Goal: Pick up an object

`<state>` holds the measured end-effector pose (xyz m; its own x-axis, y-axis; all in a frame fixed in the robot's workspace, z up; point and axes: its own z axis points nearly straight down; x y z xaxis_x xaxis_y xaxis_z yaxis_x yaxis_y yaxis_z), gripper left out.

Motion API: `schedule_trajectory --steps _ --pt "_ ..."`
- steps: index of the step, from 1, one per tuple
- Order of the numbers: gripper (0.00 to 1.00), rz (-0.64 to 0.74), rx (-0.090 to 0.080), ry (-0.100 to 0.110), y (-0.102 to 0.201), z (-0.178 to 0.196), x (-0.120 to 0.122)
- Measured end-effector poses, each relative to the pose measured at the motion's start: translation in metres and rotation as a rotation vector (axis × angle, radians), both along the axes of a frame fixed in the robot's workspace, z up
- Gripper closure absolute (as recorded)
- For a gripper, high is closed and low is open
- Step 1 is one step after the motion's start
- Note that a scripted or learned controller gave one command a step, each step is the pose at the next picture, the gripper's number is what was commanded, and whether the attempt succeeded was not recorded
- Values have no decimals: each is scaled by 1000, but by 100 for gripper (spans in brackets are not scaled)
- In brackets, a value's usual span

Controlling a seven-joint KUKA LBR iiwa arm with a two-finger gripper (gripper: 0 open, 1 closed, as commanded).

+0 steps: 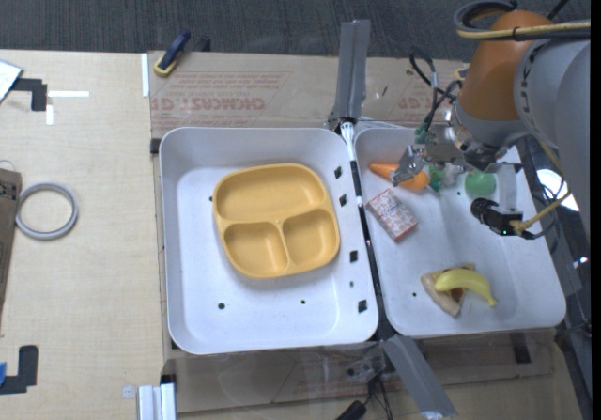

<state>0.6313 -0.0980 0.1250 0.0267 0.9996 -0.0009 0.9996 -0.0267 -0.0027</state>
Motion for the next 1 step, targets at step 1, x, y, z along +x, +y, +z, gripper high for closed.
schedule_trajectory --steps 1 --pt "0 -7 0 -3 57 67 20"
